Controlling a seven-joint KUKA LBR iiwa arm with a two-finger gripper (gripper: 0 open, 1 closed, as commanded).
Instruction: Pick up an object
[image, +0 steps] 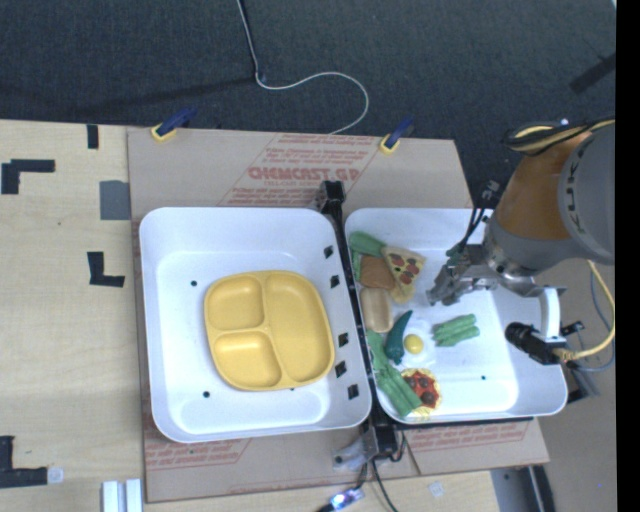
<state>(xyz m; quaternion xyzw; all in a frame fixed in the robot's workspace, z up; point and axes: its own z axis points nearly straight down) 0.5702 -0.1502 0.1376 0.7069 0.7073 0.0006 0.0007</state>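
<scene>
My gripper (447, 285) hangs over the upper middle of the right bin (500, 395), just right of the toy food. Below it lies a green bean piece (455, 329). To its left lie a pizza slice (404, 267), a brown bread piece (375, 273), a tan potato-like piece (377, 311), a dark green pepper (399, 335) and a fried egg (414, 346). Nothing shows between the fingers.
The left bin (170, 250) holds a yellow divided plate (268, 329). More green vegetables (395, 388) and a red-topped piece (422, 384) lie along the right bin's left wall. The arm's orange band (535, 195) and cables (545, 340) cross the right bin's right side.
</scene>
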